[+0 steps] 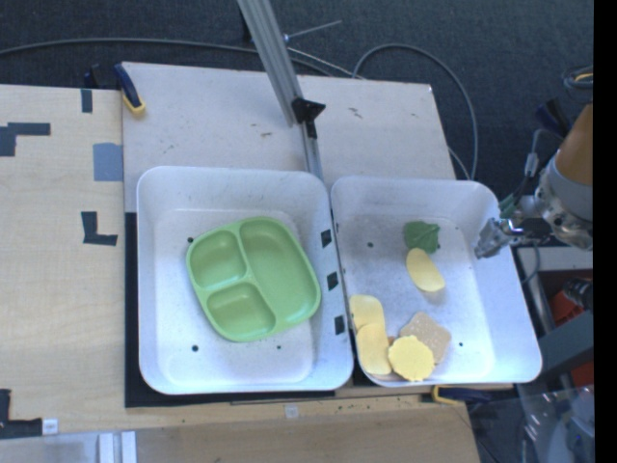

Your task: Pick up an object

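The right bin (pixel 501 326) holds several toy food pieces: a dark green leafy piece (pixel 421 235), a pale yellow oval (pixel 425 270) just below it, two yellow pieces (pixel 369 326) along the left wall, a yellow round piece (pixel 412 358) and a tan bread slice (pixel 430 333) at the front. My gripper (pixel 490 236) hangs over the right bin's upper right corner, to the right of the leafy piece and apart from it. Nothing shows in its grasp.
The left bin (pixel 154 258) carries a light green divided plate (pixel 253 278). A slanted metal rail (pixel 275 51) runs from the top of the view down to the gap between the bins. Cables (pixel 453 85) lie behind the right bin.
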You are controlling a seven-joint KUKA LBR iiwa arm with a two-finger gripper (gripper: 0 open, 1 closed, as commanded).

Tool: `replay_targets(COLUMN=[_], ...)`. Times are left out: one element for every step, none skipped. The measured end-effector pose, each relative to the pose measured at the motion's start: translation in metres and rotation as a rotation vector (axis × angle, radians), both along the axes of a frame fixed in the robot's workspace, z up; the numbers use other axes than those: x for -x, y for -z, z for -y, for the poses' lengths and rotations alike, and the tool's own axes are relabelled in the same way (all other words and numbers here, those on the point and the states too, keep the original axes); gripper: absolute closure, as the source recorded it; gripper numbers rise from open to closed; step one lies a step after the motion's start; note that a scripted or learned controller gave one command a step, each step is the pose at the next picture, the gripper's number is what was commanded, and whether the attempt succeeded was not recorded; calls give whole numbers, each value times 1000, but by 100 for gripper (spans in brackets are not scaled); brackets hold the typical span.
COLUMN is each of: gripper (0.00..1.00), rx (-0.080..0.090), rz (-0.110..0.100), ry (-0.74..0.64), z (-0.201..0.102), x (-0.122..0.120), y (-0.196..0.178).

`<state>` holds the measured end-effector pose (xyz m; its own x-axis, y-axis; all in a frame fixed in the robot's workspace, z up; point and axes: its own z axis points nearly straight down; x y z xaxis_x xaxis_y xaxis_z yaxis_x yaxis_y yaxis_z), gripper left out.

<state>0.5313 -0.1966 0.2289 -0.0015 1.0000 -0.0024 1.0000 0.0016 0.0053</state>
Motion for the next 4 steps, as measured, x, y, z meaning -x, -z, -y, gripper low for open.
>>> replay_targets(gripper=[100,100,100,100], rx=[-1,-3,-4,-3], rz=[-2,-5,-6,-9], ry=[-1,-5,-5,-4], z=[-4,-53,-103,-149], x=[-3,-8,-13,-26], y=[-43,-44,-43,-26])
